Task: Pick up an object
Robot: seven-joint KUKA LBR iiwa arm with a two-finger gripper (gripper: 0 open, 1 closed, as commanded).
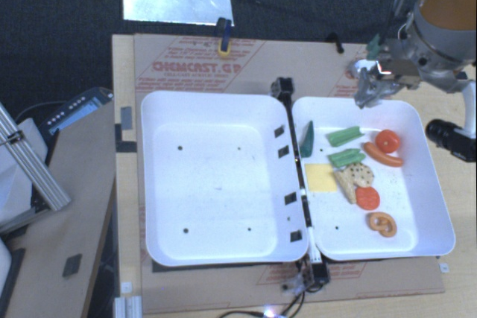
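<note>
End effector (367, 95) hovers over right bin's (425, 234) far rim — toy food (358, 175) below.

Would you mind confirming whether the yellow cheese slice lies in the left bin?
No, the yellow cheese slice lies in the right bin, near its left wall.

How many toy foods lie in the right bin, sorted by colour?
Green: 3
Red: 2
Orange sausage: 1
Yellow slice: 1
Tan speckled piece: 1
Brown pretzel: 1
Total: 9
</note>
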